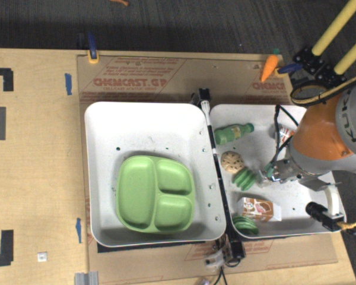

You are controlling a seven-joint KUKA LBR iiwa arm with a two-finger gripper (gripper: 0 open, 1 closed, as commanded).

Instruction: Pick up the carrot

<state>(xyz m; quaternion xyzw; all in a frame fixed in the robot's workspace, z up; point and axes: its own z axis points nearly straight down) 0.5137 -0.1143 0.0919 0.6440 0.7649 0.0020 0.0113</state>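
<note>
Orange carrot [269, 67] lies on the cardboard in the upper right of the frame, above the right bin [296, 227]. Its long axis runs steeply, leafy end up and right, tip down and left. My gripper [272, 173] sits inside the right bin, well apart from it.
</note>
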